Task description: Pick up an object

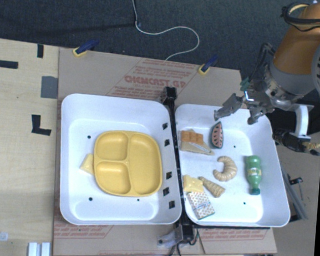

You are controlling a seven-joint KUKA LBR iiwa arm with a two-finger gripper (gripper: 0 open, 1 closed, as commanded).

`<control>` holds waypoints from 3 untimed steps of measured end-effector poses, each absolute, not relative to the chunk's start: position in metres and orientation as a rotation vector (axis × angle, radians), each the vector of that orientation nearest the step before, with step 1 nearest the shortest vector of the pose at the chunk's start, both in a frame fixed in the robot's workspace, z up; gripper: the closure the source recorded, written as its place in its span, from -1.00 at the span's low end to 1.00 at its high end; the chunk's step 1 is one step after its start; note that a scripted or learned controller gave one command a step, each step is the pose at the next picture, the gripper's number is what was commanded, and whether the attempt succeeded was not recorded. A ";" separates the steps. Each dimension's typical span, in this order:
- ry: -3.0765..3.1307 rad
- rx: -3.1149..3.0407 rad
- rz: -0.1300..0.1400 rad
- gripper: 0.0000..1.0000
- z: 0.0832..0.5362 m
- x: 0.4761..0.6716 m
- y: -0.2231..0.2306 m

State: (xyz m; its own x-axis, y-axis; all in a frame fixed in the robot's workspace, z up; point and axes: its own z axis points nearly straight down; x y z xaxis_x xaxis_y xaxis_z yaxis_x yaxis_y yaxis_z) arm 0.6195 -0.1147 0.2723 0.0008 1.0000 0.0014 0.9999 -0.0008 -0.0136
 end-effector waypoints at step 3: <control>-2.219 -2.218 0.008 -1.00 0.173 0.612 -0.119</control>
